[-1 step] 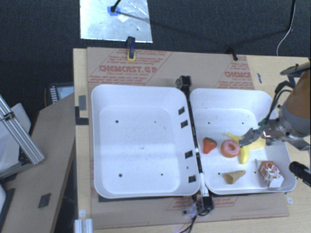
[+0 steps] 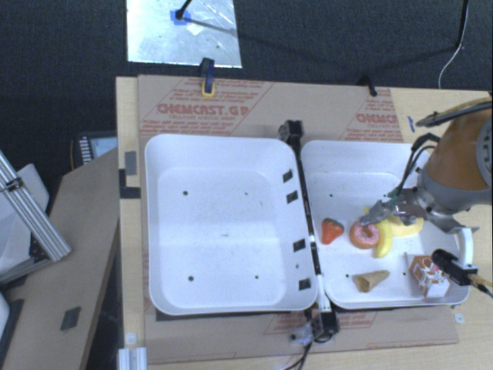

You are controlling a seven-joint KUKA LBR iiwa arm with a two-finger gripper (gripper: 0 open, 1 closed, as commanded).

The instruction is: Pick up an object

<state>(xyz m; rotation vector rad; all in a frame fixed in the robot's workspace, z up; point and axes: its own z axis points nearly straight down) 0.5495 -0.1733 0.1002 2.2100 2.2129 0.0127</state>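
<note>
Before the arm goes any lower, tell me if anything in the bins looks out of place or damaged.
Nothing stands out. The strawberry, donut, banana, cone and small carton lie loose in the right bin, none visibly broken or spilled. The gripper hovers at the donut and banana.

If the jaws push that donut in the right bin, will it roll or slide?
The donut lies flat, so it would likely slide, not roll. It looks like a light toy. Touching the banana, it would probably nudge that.
</note>
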